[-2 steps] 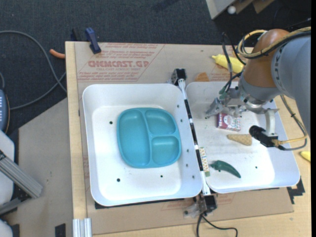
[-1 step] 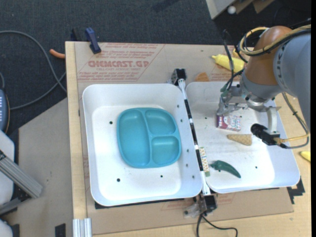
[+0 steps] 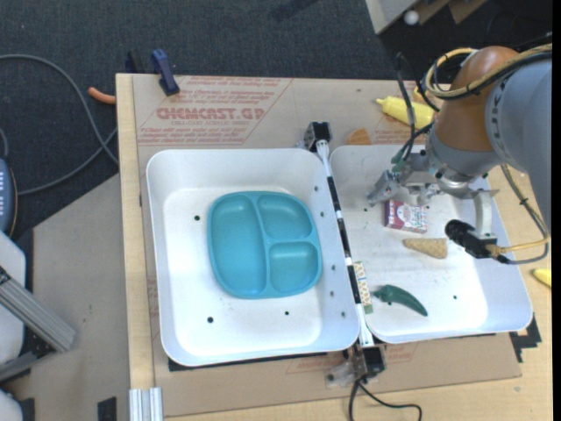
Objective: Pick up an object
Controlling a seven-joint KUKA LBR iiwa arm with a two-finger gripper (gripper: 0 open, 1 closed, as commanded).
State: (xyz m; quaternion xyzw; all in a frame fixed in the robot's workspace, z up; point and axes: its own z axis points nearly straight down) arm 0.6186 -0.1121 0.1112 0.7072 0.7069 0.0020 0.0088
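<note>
You are looking at the gripper (image 3: 405, 193) hovering over the small maroon packet (image 3: 406, 217) lying in the right bin (image 3: 500, 310). Its fingers are standing open, gripping nothing. You are at the approach step; next likely calls for descending and closing.

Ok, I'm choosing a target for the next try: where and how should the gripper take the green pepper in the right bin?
Probably from straight above, fingers closing across the thick middle of the green pepper. It lies flat on the floor of the right bin, long axis running left to right, tapering toward the right end. It sits apart from the tan wedge and the small carton, so a descent looks unobstructed.
</note>
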